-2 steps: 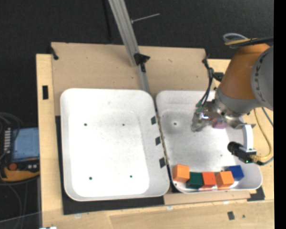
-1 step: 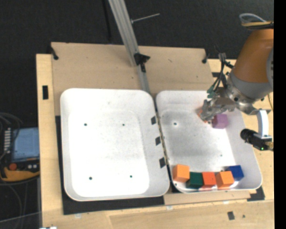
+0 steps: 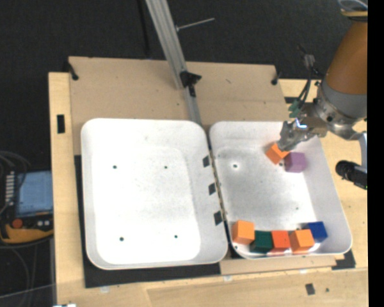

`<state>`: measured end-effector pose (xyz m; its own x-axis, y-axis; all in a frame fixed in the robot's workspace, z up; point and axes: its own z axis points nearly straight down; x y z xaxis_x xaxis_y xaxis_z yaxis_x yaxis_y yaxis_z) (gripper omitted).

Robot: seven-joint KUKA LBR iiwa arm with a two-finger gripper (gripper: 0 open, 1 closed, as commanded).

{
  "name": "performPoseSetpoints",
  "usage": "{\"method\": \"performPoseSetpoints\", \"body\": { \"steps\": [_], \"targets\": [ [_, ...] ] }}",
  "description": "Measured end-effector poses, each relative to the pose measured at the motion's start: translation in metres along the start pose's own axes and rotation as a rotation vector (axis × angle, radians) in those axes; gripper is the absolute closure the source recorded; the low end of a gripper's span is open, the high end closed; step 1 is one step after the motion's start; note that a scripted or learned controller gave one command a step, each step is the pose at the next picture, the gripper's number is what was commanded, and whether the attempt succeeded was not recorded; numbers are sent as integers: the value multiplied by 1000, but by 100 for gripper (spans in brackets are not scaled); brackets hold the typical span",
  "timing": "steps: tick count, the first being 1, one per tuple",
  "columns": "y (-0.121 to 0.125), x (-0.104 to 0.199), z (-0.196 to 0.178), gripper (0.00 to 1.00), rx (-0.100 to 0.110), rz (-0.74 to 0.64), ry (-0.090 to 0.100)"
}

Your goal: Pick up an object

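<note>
My gripper (image 3: 285,141) hangs over the far part of the right bin (image 3: 269,197), reaching in from the right. A small orange block (image 3: 276,151) sits tilted between the fingertips, and the gripper is shut on it. A purple block (image 3: 296,162) lies on the bin floor just right of the orange block, close to it. Along the bin's near wall runs a row of blocks: an orange one (image 3: 244,231), a green one (image 3: 263,240), two more orange ones (image 3: 281,239) (image 3: 301,239) and a blue one (image 3: 317,230).
The left bin (image 3: 147,190) lies beside the right one, with a divider edge (image 3: 214,184) between them. A metal pole (image 3: 169,37) slants up from the back of the bench. A blue device and cables (image 3: 32,197) sit off the bench at the left.
</note>
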<state>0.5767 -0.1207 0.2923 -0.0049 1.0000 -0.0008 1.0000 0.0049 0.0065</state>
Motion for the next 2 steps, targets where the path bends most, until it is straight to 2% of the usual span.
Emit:
{"method": "performPoseSetpoints", "body": {
  "steps": [2],
  "targets": [
    [8, 93, 2, 100, 6, 0, 0]
  ]
}}
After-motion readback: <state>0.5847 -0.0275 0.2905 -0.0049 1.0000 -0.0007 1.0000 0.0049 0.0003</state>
